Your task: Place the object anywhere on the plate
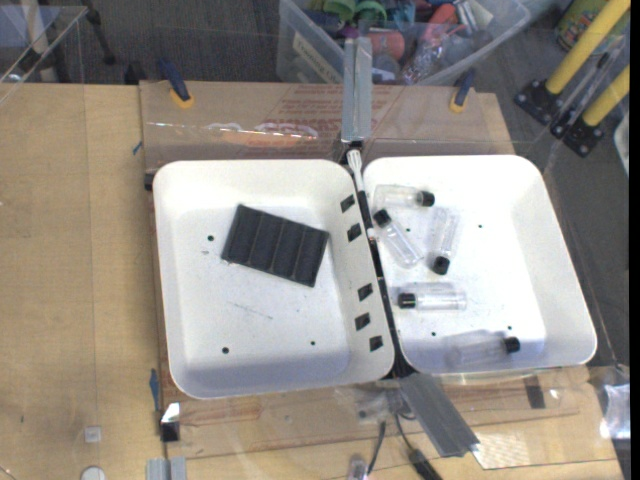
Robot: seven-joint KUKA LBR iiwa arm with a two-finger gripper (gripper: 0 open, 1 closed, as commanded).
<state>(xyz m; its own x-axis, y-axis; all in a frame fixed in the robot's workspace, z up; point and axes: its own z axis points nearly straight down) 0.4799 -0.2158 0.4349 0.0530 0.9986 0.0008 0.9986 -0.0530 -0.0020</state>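
Vials (432, 297), clear with black caps, in right bin (505, 243), ribbed black plate (275, 245) in left bin (200, 313), gripper state unclear

You can't read arm pose, wrist angle or gripper state off this frame, so there's nothing I can log for you on the robot's body at this moment.
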